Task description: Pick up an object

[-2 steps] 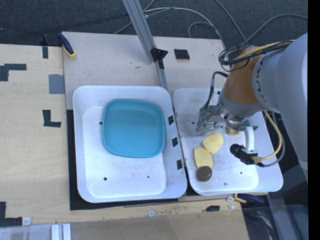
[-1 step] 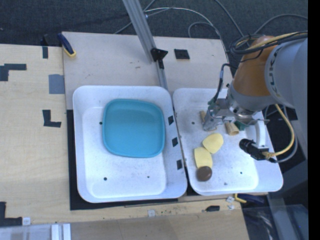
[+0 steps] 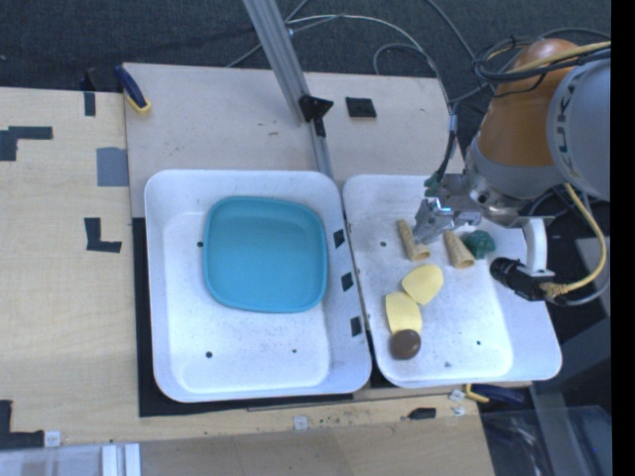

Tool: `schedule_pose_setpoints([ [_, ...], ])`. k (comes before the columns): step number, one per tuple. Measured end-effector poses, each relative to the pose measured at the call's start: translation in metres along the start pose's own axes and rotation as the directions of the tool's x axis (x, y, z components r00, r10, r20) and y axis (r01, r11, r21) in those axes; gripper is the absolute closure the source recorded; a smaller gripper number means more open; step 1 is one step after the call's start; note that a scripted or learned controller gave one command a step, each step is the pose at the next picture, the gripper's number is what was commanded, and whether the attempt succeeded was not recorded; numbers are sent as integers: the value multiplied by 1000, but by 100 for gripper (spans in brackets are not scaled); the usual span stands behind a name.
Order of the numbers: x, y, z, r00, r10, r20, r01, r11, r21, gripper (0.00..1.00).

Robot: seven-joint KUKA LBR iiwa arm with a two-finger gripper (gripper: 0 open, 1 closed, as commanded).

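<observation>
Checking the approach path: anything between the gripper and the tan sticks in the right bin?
Nothing visible. The gripper hangs right over the two tan sticks, between them. A green piece lies beside the right stick, to the side.

A single fixed camera is looking down at a slant from above the table point(image 3: 60, 266), near enough that both white bins are sitting side by side mid-frame: the left bin point(image 3: 179, 365) and the right bin point(image 3: 516, 355). The arm point(image 3: 541, 117) is entering from the right edge.
</observation>
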State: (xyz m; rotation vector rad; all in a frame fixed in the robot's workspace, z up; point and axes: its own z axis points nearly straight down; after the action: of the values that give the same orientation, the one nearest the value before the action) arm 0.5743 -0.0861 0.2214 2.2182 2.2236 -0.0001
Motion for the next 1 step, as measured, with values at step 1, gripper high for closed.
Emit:
schedule_pose_setpoints([
  [1,0,1,-42,1000,1,0,-1,1000,0,100],
])
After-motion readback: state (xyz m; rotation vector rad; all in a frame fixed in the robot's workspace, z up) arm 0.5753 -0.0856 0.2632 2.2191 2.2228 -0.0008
